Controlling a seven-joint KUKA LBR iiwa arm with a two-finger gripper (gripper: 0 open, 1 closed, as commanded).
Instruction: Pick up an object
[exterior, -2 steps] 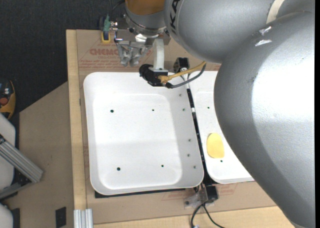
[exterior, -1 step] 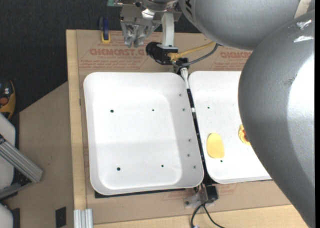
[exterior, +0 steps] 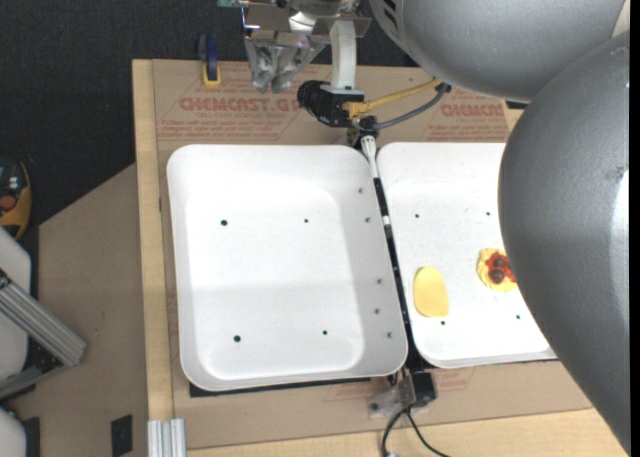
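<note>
My gripper [exterior: 277, 67] hangs high over the bench's back edge, beyond the far rim of the left bin [exterior: 178, 245], and I see nothing in it. In the right bin [exterior: 450, 180] a flat pale-yellow oval piece [exterior: 431, 292] lies near the front left. To its right sits a small yellow and red object [exterior: 494, 268], partly hidden by the big grey arm [exterior: 560, 195]. Both objects are far from the gripper, to its right and nearer the camera.
A small blue and yellow clamp [exterior: 210, 57] stands at the bench's back edge, left of the gripper. An aluminium rail [exterior: 40, 317] lies off the bench at the left. A cable plug [exterior: 412, 391] sits at the front between the bins.
</note>
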